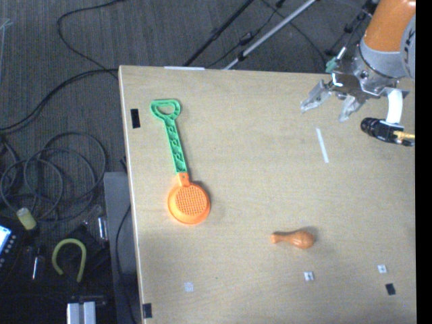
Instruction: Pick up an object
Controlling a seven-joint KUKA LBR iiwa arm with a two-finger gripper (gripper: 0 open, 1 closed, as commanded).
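Sieve [181, 171], green-handled with a round orange mesh head, lies flat on the surface [270, 181]; the claw [329, 106] hovers spread apart, holding nothing.

fixed camera above, slanted down on bench [270, 181]

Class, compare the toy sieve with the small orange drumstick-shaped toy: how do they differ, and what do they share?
The toy sieve is longer, with a green handle; the drumstick-shaped toy is short and all orange. The sieve lies nearly top-to-bottom in the view; the drumstick lies crosswise. Both have orange parts and lie flat, apart from the end effector.
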